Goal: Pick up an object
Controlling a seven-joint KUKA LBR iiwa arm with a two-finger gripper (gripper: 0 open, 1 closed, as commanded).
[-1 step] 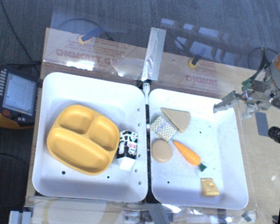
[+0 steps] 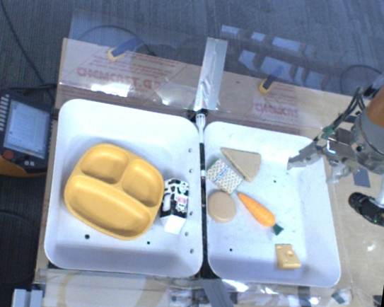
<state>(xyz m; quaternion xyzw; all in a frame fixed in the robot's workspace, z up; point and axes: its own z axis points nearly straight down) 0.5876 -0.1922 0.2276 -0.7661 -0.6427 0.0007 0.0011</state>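
Observation:
My gripper (image 2: 317, 165) hangs over the right bin's far right corner, open, with nothing between its fingers. The right bin (image 2: 324, 226) holds a tan bread wedge (image 2: 245, 162), a patterned sandwich piece (image 2: 223, 175), a round tan cookie (image 2: 221, 206), an orange carrot (image 2: 257, 210) and a small yellow cheese block (image 2: 288, 256). All of them lie left of and nearer than the gripper, apart from it. In the left bin (image 2: 58, 236) sit a yellow divided plate (image 2: 114, 189) and a black-and-white cow-print carton (image 2: 176, 203).
A ridge where the two bin walls meet (image 2: 200, 193) runs between the bins, with the carton and sandwich piece close to it. A teach pendant (image 2: 13, 133) lies on the floor left of the bench. Bare bin floor (image 2: 306, 202) lies beneath and in front of the gripper.

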